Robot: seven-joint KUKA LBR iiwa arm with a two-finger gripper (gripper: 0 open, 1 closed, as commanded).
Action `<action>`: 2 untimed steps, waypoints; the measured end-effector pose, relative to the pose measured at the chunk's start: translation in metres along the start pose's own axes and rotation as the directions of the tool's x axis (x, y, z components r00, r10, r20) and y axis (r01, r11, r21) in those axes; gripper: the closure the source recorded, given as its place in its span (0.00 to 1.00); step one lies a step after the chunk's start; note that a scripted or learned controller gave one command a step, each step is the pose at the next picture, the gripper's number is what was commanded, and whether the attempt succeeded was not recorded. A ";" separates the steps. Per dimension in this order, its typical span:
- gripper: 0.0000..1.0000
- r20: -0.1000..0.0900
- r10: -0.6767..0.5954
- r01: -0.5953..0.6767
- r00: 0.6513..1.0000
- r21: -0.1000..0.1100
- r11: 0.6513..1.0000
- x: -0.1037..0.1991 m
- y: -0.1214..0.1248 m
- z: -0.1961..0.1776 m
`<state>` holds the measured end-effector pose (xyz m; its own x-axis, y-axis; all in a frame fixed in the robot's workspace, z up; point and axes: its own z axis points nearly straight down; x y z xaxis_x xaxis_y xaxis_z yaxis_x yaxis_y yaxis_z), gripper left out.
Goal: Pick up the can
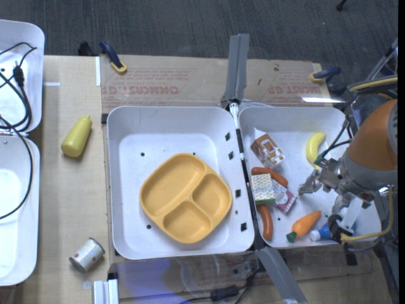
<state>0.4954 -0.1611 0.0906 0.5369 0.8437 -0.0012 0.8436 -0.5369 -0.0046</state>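
The can (87,254) is small and silver with a red spot on its side. It lies tipped over on the wooden bench, outside the bins, off the front left corner of the left bin (120,189). My gripper (329,192) hangs low over the right side of the right bin (288,120), far to the right of the can, between a banana (314,147) and a carrot (305,223). Nothing is visibly held in it.
A yellow compartment plate (185,197) lies in the left bin. The right bin holds a brown box (266,149), sausages (266,221), a green-white box (262,189) and a pink packet (286,201). A yellow bottle (76,137) lies on the bench at left.
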 end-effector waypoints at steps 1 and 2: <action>0.00 -0.009 0.032 -0.032 0.999 0.018 0.999 -0.007 0.067 0.001; 0.00 -0.012 -0.003 0.003 1.000 0.002 1.000 -0.022 0.043 -0.002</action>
<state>0.5201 -0.2031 0.0923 0.5341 0.8454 0.0104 0.8454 -0.5340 -0.0070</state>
